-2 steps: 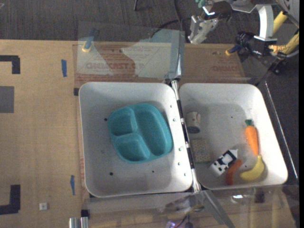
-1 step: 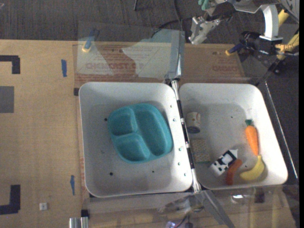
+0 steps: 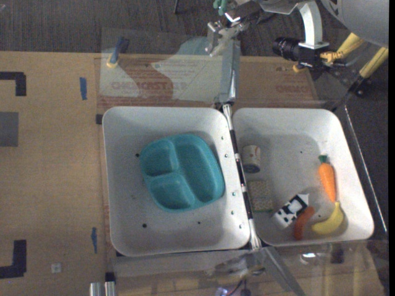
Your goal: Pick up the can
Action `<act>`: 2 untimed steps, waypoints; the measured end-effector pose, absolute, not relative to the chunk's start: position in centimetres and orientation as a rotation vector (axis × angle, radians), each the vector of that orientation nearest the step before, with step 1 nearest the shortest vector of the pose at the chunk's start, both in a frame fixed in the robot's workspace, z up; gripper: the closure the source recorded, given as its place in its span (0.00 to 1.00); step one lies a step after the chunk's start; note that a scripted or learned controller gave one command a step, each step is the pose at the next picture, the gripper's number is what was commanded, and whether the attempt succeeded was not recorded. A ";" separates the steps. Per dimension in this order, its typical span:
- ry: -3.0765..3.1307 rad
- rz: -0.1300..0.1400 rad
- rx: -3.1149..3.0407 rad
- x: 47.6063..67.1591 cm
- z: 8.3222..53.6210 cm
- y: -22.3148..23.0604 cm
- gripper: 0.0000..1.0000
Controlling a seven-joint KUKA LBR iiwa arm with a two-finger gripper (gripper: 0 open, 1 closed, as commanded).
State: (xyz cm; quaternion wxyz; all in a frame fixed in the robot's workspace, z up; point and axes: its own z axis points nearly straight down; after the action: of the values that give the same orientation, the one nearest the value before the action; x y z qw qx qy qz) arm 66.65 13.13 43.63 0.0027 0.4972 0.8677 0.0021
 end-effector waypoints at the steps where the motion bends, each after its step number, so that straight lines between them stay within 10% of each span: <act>1: 2.871 0.007 1.262 66.6 43.7 21.6 1.00; 2: 2.761 0.007 1.488 66.5 43.6 21.8 1.00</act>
State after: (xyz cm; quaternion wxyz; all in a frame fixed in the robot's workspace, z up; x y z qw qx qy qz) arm 66.46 21.78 43.64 0.0024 0.4743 0.8803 0.0022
